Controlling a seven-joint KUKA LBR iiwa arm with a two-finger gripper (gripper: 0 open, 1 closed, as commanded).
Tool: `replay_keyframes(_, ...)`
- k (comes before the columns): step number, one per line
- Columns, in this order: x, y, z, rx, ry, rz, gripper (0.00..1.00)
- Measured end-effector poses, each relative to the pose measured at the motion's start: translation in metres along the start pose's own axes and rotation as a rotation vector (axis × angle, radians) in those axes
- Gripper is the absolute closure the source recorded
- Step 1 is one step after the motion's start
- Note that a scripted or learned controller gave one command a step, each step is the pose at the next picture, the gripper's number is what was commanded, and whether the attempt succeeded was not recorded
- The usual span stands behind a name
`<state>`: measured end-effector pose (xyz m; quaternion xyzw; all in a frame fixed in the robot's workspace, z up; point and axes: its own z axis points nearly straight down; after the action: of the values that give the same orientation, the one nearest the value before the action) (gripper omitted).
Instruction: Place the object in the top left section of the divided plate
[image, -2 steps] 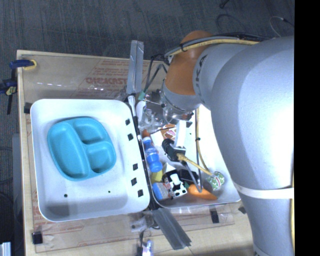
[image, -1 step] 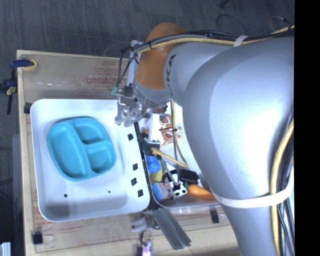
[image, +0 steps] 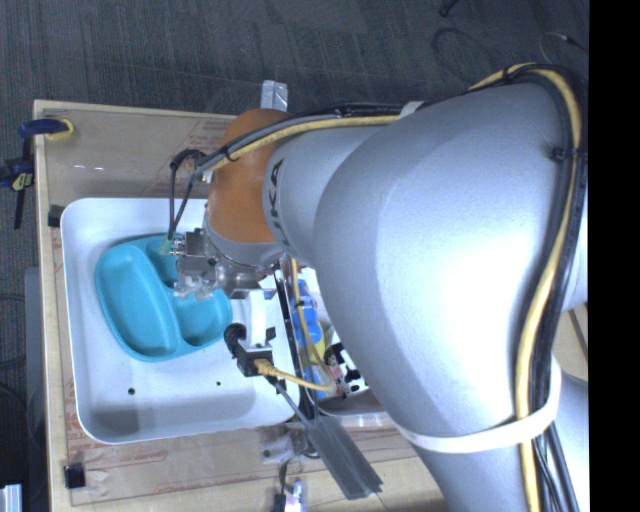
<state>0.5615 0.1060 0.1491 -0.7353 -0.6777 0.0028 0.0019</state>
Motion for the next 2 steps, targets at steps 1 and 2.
replay_keyframes(1, -0.01, -0.077, 0.047, -0.027, 0.006, -0.124, 1.0)
replay_keyframes(2, -0.017, 0.005, -0.061, -0.003, 0.001, 0.03, 1.0)
